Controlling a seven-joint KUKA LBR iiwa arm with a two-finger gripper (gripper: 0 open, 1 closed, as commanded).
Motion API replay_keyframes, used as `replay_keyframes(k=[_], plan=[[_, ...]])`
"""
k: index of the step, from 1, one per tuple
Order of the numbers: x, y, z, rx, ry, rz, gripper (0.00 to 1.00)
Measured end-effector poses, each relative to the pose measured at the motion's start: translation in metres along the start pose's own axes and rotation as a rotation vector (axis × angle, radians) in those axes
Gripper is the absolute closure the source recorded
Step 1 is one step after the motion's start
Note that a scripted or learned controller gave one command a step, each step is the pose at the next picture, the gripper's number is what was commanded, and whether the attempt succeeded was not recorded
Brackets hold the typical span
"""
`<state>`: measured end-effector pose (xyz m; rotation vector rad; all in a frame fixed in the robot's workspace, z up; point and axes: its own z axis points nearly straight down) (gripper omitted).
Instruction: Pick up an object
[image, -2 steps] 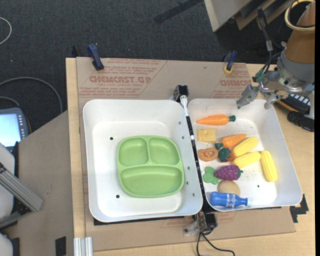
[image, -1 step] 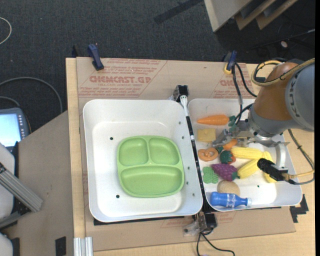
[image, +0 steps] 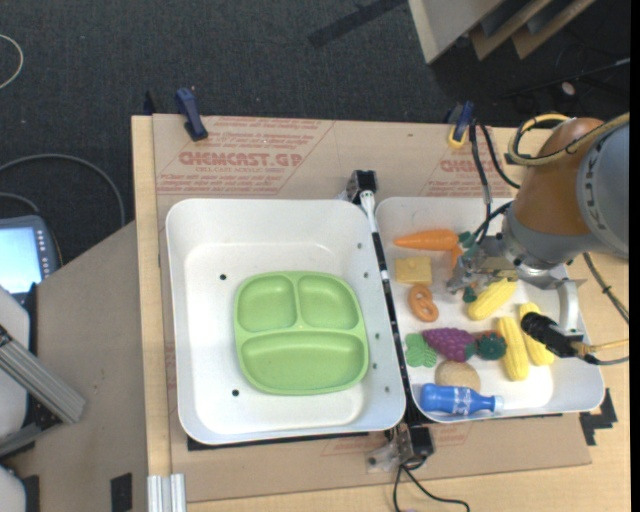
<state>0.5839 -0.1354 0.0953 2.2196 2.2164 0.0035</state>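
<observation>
- On the bench, toward nine o'clock, the left bin (image: 190, 300) holds a green divided plate (image: 299, 332) lying flat at its middle, three compartments facing up.
- Toward three o'clock, the right bin (image: 570, 395) holds toy food: a carrot (image: 426, 240) at twelve, a yellow cheese block (image: 413, 270) below it, and a pretzel (image: 422, 301) lower still.
- At six o'clock of that bin lie purple grapes (image: 449, 343), a potato (image: 458, 376) and a blue bottle (image: 455, 401) on its side.
- Corn cobs (image: 492, 298) lie at the bin's centre and toward four o'clock.
- The gripper (image: 470, 272) hangs low just beside the upper cob; whether it is wide or narrow, I cannot tell.
</observation>
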Motion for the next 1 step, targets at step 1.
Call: replay_keyframes(k=[1], plan=[[0.0749, -0.0434, -0.095, 0.0, 0.004, -0.008, 1.0]])
